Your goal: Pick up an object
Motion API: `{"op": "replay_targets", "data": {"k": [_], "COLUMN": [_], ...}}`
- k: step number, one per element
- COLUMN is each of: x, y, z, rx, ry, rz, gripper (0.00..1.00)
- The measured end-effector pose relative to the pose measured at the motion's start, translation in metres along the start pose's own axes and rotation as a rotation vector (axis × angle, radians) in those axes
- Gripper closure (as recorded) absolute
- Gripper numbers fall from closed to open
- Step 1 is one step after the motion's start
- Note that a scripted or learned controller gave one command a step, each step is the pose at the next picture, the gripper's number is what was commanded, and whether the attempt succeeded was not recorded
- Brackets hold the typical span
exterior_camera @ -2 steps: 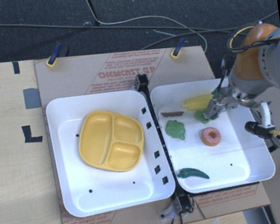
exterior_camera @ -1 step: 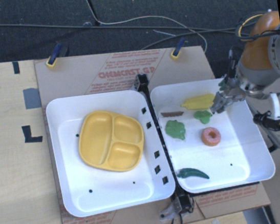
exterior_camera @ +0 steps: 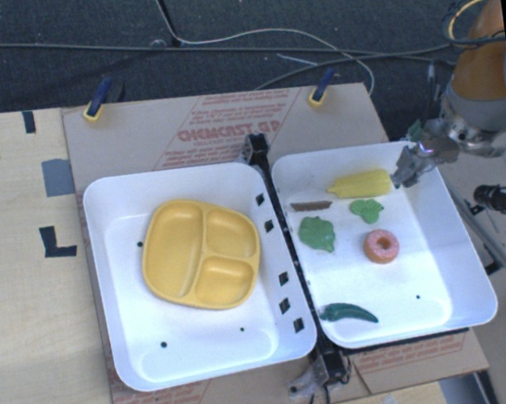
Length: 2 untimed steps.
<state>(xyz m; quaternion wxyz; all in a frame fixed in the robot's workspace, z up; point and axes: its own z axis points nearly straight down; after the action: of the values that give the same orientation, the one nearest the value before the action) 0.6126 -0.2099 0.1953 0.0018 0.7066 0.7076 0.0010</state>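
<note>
The right bin [exterior_camera: 446, 244] holds a yellow corn cob [exterior_camera: 359, 185], a thin brown stick [exterior_camera: 310, 205], two green leafy pieces [exterior_camera: 316, 233] [exterior_camera: 366, 210], a pink ring-shaped donut [exterior_camera: 382, 246] and a dark green pepper [exterior_camera: 348, 314]. My gripper [exterior_camera: 409, 167] hangs at the bin's upper right rim, just right of the corn cob's end. Nothing shows between its fingers. The arm's wrist [exterior_camera: 474, 114] reaches in from the right.
The left bin [exterior_camera: 121, 290] holds a yellow divided plate [exterior_camera: 201, 252]. A black hinge strip [exterior_camera: 284, 257] runs between the bins. Both bins rest on cardboard [exterior_camera: 224, 130] held by two clamps. Cables cross the dark floor behind.
</note>
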Motion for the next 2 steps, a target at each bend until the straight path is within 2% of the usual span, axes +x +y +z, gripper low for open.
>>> {"op": "replay_targets", "data": {"k": [1, 2], "x": [0.047, 0.091], "y": [-0.014, -0.037], "z": [-0.014, -0.012], "rx": [0.004, 0.007], "ry": [0.002, 0.002], "rz": [-0.004, -0.003], "gripper": [1.00, 1.00]}}
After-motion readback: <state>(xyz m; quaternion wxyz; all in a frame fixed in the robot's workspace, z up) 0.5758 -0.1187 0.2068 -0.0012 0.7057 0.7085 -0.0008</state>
